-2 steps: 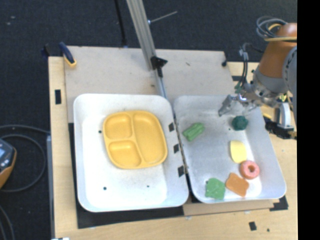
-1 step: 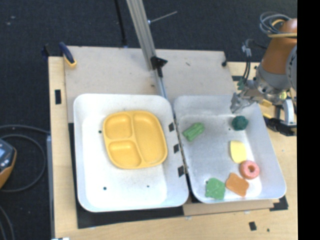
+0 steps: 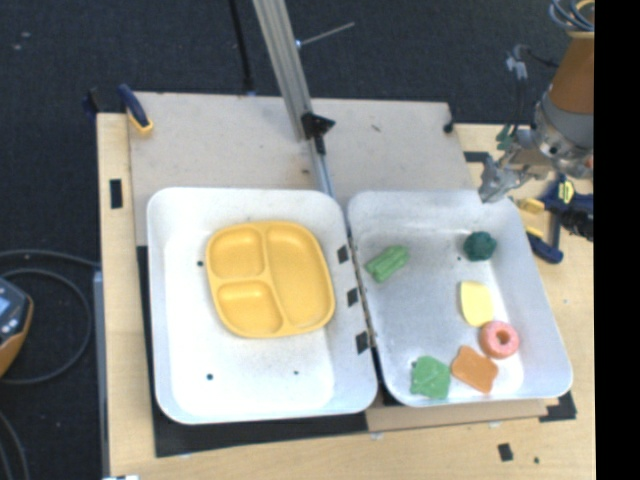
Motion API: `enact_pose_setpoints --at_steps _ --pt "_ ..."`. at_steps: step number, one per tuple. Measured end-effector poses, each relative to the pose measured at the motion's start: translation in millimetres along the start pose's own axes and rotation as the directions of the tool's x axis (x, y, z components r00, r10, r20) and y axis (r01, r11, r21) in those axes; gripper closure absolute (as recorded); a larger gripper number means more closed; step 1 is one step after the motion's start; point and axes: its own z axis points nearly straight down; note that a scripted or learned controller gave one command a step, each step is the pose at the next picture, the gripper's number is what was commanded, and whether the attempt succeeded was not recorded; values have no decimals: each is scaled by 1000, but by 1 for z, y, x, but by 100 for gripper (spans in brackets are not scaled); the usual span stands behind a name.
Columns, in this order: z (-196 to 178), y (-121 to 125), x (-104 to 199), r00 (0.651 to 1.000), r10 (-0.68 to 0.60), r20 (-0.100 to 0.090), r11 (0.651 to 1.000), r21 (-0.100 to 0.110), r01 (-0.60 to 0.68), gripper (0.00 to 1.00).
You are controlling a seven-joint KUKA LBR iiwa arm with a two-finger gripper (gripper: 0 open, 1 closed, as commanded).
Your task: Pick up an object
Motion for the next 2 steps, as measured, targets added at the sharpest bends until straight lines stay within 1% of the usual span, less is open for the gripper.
enact_pose_setpoints --at_steps 1,2 --pt "27 0 -1 1000 0 -1 1000 8 0 100" --pt "22 -7 47 1000 -1 -2 1000 8 1 100"
